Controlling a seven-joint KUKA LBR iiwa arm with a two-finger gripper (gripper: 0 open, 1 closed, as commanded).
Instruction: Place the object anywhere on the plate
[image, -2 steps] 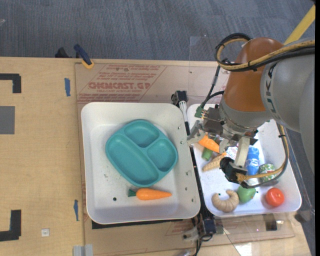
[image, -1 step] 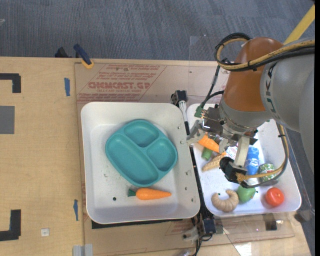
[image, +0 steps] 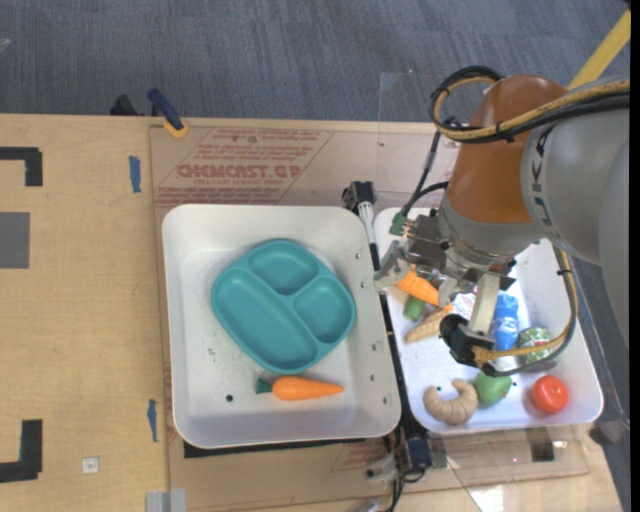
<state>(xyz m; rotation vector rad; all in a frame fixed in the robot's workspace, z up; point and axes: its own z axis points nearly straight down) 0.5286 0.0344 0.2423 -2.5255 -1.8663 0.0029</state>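
Bench (image: 80, 300) is cardboard-topped, with two white bins side by side. The left bin (image: 185, 400) holds the teal divided plate (image: 283, 305), which has nothing on it. A toy carrot (image: 305, 389) lies just beside its near edge, on the bin floor and off the plate. The gripper (image: 415, 262) hangs low over the right bin (image: 585, 400), at its left wall. An orange piece (image: 418, 288) sits right under or against it, and I read that as the object. I can't tell whether the claw is released or clenched, and no grasp is visible. My read is that this is the pick step and nothing has been carried over. The next move needs a confirmed grip, a straight lift, then a traverse left over both adjoining bin walls and a release over any plate compartment. The right bin is crowded. A tan cone (image: 425, 325) touches or nearly touches the orange piece, and a blue-white packet (image: 508, 320), croissant (image: 452, 402), green toy (image: 492, 387) and red ball (image: 548, 393) lie nearby, so a double pick or nudge is possible. The wall is close, so there's little side clearance. The plate side has plenty of room, though the plate is near that bin's right wall.
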